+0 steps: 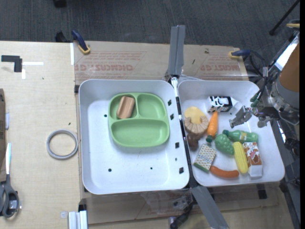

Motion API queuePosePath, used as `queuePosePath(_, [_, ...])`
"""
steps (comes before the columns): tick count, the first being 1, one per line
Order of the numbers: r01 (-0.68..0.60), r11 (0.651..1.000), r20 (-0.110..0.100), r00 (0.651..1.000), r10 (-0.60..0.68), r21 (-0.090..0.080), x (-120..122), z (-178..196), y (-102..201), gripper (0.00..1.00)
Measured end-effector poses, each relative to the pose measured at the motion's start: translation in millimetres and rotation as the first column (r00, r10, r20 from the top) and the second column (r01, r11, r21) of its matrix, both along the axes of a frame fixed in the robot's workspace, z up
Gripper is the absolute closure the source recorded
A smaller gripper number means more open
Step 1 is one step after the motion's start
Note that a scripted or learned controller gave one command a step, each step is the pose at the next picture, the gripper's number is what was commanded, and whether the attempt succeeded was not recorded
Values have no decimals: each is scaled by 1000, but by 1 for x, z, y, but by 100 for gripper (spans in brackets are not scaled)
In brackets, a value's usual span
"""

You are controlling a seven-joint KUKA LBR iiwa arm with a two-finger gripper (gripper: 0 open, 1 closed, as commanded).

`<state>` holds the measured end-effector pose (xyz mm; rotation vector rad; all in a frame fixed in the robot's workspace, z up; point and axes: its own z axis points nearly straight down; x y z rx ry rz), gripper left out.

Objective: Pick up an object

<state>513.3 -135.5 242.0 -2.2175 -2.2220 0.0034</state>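
The right bin point(190, 92) holds several toy foods: an orange carrot point(212, 124), a green broccoli point(224, 144), a green bottle point(242, 136), a yellow corn cob point(240, 157), a juice carton point(253, 158), a sausage point(224, 172), a checkered packet point(205, 157), a tan pastry point(196, 119) and a black-and-white block point(220, 102). My gripper point(249, 117) hangs over the right side of this bin, just above the green bottle, with its fingers spread and nothing between them.
The left bin point(90, 142) bears a green divided plate point(139, 119) with a bread roll point(125, 107) in its top-left compartment. A tape ring point(62, 144) and scissors point(8, 197) lie on the bench at the left. A grey divider bar point(176, 51) stands between the bins.
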Motion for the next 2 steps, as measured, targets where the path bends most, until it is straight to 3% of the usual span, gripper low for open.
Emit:
queuePosePath(1, [-174,985,0,985,174,1,-36,-107,41,0])
queuePosePath(2, [-155,988,1,988,155,0,2,-151,32,0])
